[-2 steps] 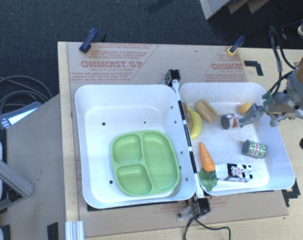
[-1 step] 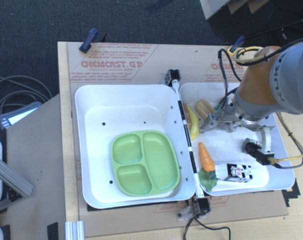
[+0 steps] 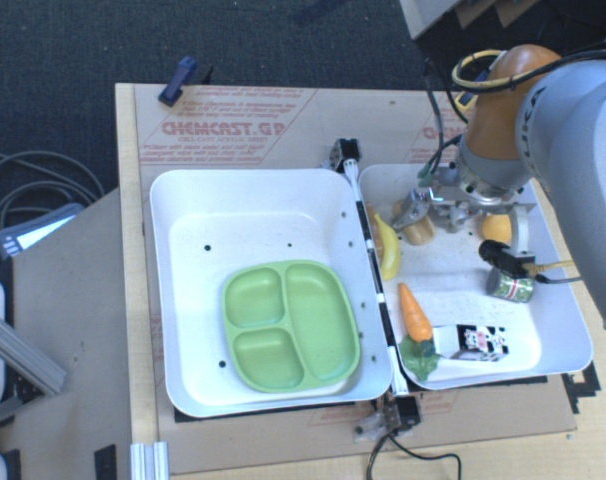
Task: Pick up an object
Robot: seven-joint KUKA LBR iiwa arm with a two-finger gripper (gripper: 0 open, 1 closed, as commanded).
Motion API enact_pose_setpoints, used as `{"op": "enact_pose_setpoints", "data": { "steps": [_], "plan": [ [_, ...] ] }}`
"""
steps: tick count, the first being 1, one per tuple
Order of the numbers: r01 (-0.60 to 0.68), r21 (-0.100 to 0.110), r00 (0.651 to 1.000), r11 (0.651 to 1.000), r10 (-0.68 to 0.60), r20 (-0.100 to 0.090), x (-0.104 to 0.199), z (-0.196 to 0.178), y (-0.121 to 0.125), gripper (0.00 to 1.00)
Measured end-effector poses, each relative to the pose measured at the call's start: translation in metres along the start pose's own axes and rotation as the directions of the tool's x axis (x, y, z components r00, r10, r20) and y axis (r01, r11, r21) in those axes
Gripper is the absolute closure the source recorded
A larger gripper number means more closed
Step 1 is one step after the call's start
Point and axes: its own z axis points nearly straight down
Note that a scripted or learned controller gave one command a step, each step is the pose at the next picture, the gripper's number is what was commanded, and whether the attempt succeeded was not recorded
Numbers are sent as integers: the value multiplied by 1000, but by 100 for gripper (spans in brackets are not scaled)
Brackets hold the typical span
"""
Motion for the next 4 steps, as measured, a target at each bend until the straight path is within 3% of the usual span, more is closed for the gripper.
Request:
{"op": "enact_pose_setpoints", "data": {
  "steps": [1,2,3,4],
  "plan": [
    [-2,14,1000,1000,2,-2,-9,1,6,0],
    [-4,14,1000,1000,4,2,-1,1,5,0],
    [-1,13,1000,1000,1,-4,-11,1,6,0],
    [8,-28,1000,1000,-7,2,22,-5,15,0]
  ]
}}
